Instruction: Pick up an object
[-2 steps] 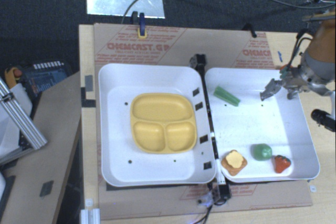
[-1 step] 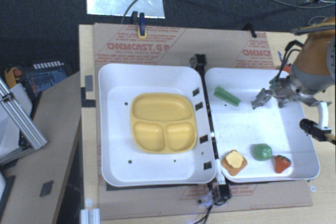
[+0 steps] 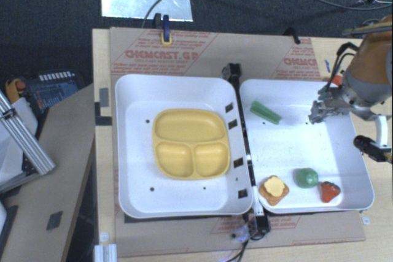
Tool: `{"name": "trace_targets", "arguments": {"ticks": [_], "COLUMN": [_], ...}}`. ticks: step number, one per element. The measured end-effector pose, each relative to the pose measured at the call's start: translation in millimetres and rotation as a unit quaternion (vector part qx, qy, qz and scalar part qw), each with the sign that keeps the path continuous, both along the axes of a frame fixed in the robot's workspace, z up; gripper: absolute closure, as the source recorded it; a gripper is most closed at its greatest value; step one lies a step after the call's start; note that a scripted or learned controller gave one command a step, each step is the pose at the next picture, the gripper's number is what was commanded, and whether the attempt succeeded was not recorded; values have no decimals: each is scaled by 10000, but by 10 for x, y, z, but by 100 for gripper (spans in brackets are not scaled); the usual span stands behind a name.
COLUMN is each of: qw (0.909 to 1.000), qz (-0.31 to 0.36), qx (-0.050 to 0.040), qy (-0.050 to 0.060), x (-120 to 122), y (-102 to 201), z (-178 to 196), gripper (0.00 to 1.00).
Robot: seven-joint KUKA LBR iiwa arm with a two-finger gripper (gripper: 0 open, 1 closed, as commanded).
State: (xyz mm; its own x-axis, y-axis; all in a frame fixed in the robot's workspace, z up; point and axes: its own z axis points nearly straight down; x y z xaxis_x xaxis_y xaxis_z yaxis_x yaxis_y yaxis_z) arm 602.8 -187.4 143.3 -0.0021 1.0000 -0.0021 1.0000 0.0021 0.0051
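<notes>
The desk (image 3: 104, 132) carries two shallow white bins side by side on a brown board printed with red lettering.

**Left bin** (image 3: 132, 193): contains one yellow divided tray (image 3: 190, 143), lying flat near the bin's centre. The tray has one long compartment on its far side and two smaller compartments on its near side.

**Right bin** (image 3: 344, 150): contains four objects.
- A green oblong piece (image 3: 265, 111) lies in the far left part of the bin, set at a slant.
- A round tan-and-yellow item (image 3: 274, 189) lies in the near left corner, close to the wall shared with the left bin.
- A green rounded item (image 3: 306, 177) lies along the near side, just right of the tan-and-yellow item.
- A red item (image 3: 330, 191) with a green top lies near the bin's near right corner, just beside the green rounded item and apart from it.

**Arm**: the grey arm with its orange band enters from the right, over the far right part of the right bin. The end effector (image 3: 320, 111) is located above the far right area of the bin floor, right of the green oblong piece and well apart from the three objects on the near side. No object is seen between its fingers. Whether the fingers are apart or together cannot be determined at this resolution.

A clamp (image 3: 165, 27) with a yellow tip sits at the board's far edge.
</notes>
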Motion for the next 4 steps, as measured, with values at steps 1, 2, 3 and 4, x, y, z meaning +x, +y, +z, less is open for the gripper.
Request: {"name": "trace_targets", "arguments": {"ticks": [1,2,3,4], "qw": [10000,10000,10000,10000], "qz": [8,13,39,32], "qx": [-3,2,16,15], "qy": [-16,2,12,23], "x": [-2,11,95,-14], "y": [-14,-17,575,1094], "z": [651,890,915,847], "gripper": [100,100,100,100]}}
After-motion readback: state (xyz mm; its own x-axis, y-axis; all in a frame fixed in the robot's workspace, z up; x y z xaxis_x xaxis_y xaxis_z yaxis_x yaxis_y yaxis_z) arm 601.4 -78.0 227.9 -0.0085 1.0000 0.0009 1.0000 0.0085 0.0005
